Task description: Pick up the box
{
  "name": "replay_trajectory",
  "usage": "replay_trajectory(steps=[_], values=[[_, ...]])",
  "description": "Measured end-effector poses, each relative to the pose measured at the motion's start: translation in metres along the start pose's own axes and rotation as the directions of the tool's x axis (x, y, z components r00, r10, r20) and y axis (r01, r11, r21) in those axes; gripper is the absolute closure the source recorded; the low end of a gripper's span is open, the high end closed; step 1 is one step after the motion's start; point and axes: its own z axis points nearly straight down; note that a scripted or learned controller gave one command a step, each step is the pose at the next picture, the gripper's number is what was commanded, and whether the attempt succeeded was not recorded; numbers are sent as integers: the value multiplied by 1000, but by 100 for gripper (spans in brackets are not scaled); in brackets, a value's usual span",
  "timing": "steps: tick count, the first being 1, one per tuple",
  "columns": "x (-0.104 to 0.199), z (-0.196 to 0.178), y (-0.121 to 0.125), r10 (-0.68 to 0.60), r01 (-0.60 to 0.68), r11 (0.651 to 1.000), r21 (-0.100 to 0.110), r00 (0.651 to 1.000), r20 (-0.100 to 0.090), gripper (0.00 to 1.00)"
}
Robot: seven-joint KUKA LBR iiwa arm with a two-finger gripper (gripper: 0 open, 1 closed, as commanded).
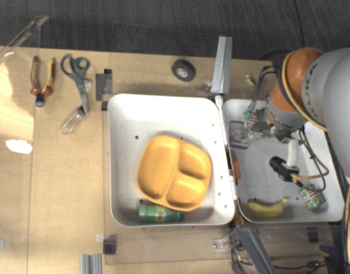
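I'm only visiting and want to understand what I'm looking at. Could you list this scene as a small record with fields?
left bin: yellow divided plate; green bottle lying partly under its lower edge
right bin: purple box at upper left; banana along the lower edge
arm: reaches in from the right, over the right bin's upper part
box held: cannot tell
bench outside the bins: scissors, red-handled pliers, black tape roll
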Motion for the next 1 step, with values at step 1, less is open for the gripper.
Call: replay_trajectory(steps=[1], values=[[59,-152,-40,-98,98,995,23,995,-3,100]])
